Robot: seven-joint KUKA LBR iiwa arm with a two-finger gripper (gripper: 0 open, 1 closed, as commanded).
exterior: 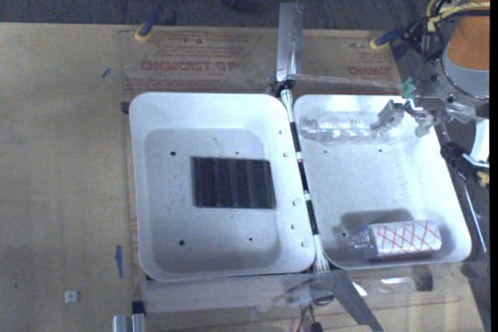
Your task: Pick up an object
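A clear plastic bottle (340, 127) is seen lying on its side at the far edge of the right bin (373, 190), its long axis running left to right. A second bottle with a red-checked white label (395, 239) lies on its side at the near edge of that bin, also left to right, its neck pointing left. The tool (402, 114) is poised at the bin's far right corner, just beside the clear bottle's right end, its fingers seen spread apart with nothing between them; a dark ribbed rectangular pad (233, 183) lies in the left bin (156, 167) on the desk (62, 167).
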